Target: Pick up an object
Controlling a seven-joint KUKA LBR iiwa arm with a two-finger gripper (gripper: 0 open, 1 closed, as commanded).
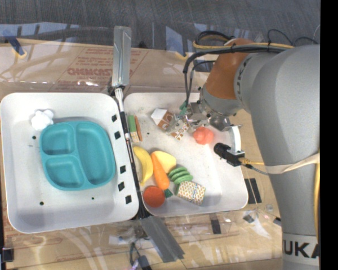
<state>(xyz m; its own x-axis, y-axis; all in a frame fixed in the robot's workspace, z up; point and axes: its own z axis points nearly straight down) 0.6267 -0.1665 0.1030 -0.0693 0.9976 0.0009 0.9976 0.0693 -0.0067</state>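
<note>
My gripper reaches down into the right bin near its back middle, under the orange band of the arm. Its tip sits just right of a small white and brown wedge. A salmon-pink ball lies right beside the gripper's tip, a little to its right and nearer the front. Toward the bin's front lie a banana, a carrot, a yellow piece, a green pea pod, a round orange fruit and a patterned block.
A brown stick lies along the right bin's left wall. The left bin holds a teal divided plate and a small white object at its back left. The grey arm covers the right side of the bench.
</note>
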